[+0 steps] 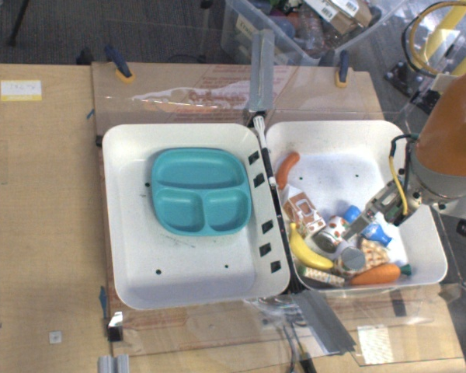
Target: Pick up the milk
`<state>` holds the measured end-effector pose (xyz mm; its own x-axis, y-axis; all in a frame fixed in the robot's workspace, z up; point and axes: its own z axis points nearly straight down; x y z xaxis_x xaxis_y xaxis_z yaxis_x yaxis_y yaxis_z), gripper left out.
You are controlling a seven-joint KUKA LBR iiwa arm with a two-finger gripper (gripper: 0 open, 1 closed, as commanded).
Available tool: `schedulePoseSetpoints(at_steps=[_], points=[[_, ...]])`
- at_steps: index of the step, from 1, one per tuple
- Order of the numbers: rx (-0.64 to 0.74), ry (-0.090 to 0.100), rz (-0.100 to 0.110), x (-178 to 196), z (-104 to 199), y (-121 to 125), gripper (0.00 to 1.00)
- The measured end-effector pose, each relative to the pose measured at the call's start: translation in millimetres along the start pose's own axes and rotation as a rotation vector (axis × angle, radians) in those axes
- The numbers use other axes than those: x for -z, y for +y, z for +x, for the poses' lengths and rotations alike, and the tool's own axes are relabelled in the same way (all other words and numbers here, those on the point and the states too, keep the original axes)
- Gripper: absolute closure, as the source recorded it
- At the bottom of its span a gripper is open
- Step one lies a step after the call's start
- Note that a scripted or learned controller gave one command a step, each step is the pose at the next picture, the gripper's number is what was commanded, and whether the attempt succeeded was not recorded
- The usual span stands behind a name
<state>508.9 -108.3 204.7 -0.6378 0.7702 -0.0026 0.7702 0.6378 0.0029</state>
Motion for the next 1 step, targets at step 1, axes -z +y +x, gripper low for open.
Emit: schedulePoseSetpoints(at_steps=[1], points=[[0.065, -0.022, -0.022, -91.5, -45.7, 52.2, 0.00]])
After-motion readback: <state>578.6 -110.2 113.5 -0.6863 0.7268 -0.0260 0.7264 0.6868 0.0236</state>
